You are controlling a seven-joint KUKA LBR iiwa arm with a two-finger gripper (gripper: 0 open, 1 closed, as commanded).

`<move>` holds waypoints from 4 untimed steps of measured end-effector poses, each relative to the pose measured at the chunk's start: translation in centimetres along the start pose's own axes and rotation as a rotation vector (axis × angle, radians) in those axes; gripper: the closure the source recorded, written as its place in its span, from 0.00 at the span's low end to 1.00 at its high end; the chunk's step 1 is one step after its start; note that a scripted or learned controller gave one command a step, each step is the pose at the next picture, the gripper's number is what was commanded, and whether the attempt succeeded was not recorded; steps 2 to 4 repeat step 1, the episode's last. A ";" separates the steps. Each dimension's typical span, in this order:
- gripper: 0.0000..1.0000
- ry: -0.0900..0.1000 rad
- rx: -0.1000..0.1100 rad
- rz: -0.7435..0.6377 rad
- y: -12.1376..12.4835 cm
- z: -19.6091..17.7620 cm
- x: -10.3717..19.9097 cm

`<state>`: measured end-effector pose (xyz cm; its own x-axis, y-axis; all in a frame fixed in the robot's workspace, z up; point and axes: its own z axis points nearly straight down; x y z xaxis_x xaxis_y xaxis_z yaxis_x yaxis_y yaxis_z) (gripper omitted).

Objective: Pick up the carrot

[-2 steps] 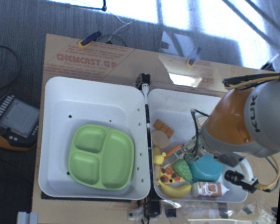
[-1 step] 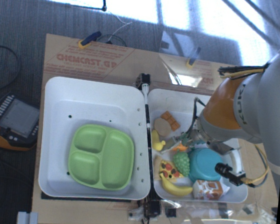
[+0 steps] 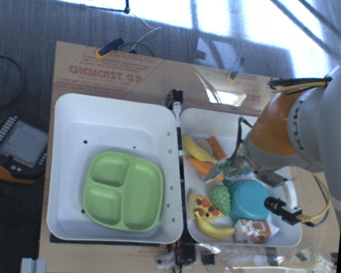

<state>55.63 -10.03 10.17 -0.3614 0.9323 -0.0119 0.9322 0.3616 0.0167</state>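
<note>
While the gripper [image 3: 226,170] hangs low in the right bin [image 3: 293,196], I cannot tell how wide it stands (the wrist blocks it). Just to its left lies the carrot [image 3: 199,165], beside a banana [image 3: 195,148]; a teal bowl [image 3: 250,198] sits just below-right.

bins: I count two [image 3: 65,151] [image 3: 290,238]
green plate: one [image 3: 124,190]
bananas: I see two [image 3: 195,148] [image 3: 215,230]
carrot: one [image 3: 201,165]
teal cup: one [image 3: 250,199]
pizza slice: one [image 3: 204,207]
carton: one [image 3: 253,231]
</note>
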 end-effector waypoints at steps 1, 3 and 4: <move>1.00 0.004 0.015 0.307 8.6 -11.6 0.7; 1.00 0.004 0.015 0.307 8.6 -11.6 0.7; 1.00 0.004 0.015 0.307 8.6 -11.6 0.7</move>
